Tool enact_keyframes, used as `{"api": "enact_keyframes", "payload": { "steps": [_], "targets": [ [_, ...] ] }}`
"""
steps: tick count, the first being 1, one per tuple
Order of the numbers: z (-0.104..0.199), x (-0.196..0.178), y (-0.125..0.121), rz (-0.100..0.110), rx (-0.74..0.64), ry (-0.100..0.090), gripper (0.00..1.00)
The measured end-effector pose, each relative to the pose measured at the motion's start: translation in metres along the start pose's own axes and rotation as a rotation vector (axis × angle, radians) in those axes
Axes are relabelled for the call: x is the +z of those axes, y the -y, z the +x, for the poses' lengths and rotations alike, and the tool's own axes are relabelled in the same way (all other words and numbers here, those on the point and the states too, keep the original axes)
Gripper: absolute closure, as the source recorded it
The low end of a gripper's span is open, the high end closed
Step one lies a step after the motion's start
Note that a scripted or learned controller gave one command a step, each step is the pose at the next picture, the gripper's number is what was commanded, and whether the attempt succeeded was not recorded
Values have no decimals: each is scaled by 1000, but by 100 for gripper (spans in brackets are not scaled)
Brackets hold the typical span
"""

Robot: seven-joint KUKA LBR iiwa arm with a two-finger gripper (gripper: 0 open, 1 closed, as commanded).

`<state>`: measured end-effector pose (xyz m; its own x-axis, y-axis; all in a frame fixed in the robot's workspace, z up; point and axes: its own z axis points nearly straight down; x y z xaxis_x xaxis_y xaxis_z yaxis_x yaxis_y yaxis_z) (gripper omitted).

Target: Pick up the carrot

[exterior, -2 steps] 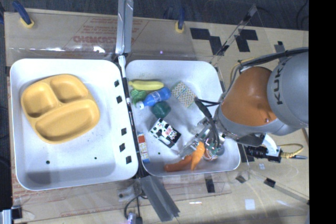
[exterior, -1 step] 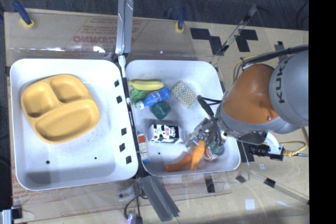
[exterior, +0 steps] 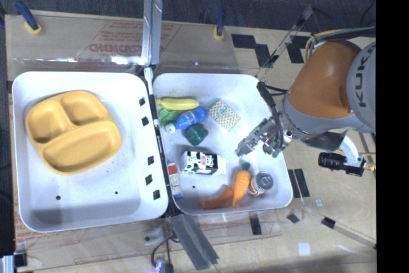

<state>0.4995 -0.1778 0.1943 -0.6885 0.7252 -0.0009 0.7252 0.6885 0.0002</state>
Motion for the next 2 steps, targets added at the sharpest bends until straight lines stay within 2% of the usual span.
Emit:
{"api": "enact_keyframes", "payload": {
  "steps": [1,2],
  "targets": [
    [0,0,0,0,1,0,0],
    [30,94,3,1,-113,-3,0]
  ]
}}
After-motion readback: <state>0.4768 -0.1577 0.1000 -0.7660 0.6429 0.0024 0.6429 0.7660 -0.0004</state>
